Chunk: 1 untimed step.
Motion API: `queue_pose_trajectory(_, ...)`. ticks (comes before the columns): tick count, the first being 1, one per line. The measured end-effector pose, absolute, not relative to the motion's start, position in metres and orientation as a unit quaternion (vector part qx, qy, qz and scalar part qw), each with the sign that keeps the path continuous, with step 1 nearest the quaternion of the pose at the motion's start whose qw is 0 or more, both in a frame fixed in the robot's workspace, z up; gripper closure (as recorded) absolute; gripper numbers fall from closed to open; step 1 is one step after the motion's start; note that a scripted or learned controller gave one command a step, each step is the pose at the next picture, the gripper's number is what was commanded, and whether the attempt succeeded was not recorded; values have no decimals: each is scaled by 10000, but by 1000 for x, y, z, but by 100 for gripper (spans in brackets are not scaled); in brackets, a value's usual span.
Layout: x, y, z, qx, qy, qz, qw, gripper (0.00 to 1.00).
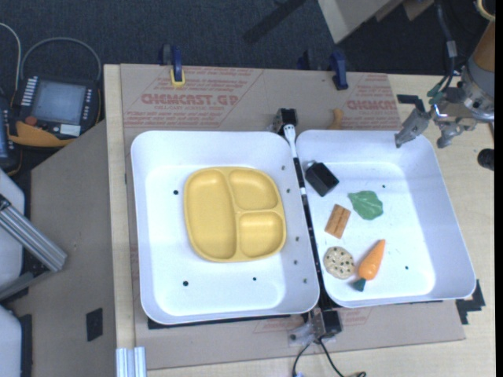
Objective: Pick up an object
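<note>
- hovering at the far right corner of the right bin (440, 210), the gripper (428, 130) has its two fingers spread apart with nothing between them.
- the grey arm (479, 85) comes in from the upper right.
- in the right bin lie a black block (321, 178) near the far left wall, a green leaf (366, 204) about mid-bin, a tan bar (337, 221) just left of the leaf, a cookie (339, 262) and a carrot (371, 261) side by side near the front.
- all five things are well apart from the gripper.
- the left bin (157, 210) holds a yellow tray (234, 213) with three compartments, lying flat at its middle.
- both bins rest on a brown board (204, 93).
</note>
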State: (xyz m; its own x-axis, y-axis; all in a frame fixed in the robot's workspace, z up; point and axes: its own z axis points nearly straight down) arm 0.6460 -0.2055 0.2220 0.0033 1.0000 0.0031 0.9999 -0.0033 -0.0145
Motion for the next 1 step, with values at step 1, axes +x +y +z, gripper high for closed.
queue_pose_trajectory(1,649,-205,231,-7070,-7072,2,-2,0)
